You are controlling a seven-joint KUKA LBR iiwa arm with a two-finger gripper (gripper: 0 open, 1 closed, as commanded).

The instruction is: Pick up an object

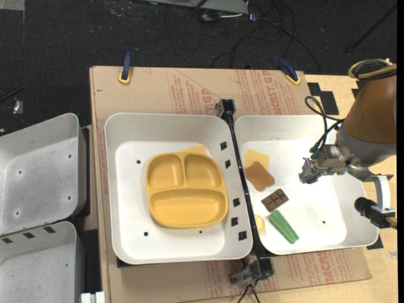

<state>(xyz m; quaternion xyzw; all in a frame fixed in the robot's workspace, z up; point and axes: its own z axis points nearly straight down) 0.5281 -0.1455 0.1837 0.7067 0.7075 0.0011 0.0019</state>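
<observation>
The right bin (pixel 328 223) holds several small items. A pale yellow flat slice (pixel 258 158) lies near its left wall, with a brown toast-like piece (pixel 259 176) overlapping its lower edge. Below them sit a dark brown ridged block (pixel 274 200) and a green stick (pixel 283 226). A small yellow piece (pixel 259 224) rests by the divider. My gripper (pixel 307 173) hangs over the right bin's middle, to the right of the brown piece and apart from every item. Nothing shows in its grasp.
A yellow divided plate (pixel 187 190) fills the middle of the left bin (pixel 123 169). The arm (pixel 372 122) reaches in from the right over the right bin's far side. Grey metal trays (pixel 38 163) lie left of the bench.
</observation>
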